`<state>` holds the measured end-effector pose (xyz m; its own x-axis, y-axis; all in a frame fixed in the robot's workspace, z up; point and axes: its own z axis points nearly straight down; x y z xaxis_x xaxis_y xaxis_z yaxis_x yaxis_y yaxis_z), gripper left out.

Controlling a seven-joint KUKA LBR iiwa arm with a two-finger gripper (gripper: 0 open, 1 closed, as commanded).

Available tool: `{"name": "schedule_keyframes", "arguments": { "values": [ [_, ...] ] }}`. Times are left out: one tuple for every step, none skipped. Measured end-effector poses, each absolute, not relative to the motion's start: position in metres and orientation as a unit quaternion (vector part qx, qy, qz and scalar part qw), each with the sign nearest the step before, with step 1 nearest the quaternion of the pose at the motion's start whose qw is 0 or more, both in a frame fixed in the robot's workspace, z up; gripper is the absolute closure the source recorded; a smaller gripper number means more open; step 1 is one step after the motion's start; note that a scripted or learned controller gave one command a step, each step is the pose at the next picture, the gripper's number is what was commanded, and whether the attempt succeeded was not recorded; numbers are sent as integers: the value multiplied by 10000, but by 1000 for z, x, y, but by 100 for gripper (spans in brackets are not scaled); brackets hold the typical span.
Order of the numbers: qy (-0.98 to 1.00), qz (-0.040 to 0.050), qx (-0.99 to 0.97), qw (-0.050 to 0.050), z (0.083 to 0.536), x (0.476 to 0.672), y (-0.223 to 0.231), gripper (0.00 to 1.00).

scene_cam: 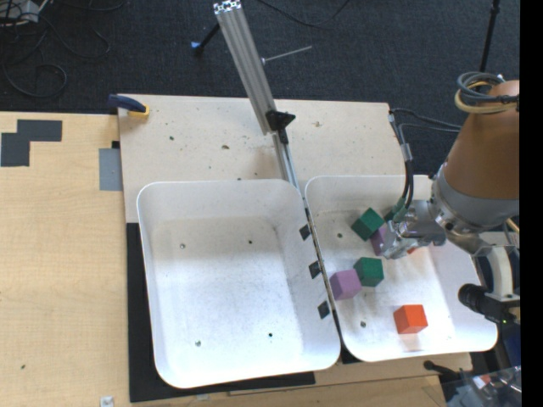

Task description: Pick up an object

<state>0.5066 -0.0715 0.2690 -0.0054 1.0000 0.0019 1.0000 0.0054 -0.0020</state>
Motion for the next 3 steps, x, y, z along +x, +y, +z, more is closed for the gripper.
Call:
{"name": "schedule_keyframes", "arguments": {
  "values": [
    [-7084,8,-7058,22,259,503,-23,100],
    [-7085,15,-7057,26,245,503,29,100],
    [-7085,19,-7057,28,234,506,75,100]
  ]
}}
